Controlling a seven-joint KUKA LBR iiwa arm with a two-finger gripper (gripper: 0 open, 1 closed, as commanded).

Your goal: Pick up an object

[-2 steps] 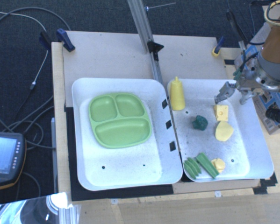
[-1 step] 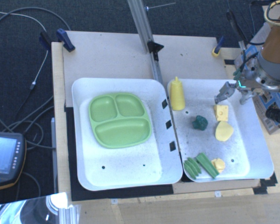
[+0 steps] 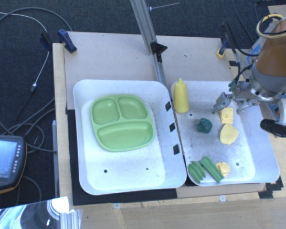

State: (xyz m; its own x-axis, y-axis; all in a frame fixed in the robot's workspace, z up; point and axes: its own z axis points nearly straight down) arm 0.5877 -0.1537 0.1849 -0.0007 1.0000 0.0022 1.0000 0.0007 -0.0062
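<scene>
arm [image 3: 272, 51] cut off at 3 o'clock | gripper [image 3: 231, 103] spread, grasping nothing | blocky yellow cheese wedge [image 3: 226, 115] at its 6 | green divided plate [image 3: 122, 122] smooth plastic

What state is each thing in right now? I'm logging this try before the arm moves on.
gripper: low over the right bin, just above the yellow block; fingers too blurred to read.
yellow block: lying in the right bin, not lifted.
yellow bottle: lying by the right bin's left wall.
dark green piece: lying loose.
yellow lump: lying loose.
green pods: lying at the near edge.
green divided plate: flat in the left bin.
</scene>
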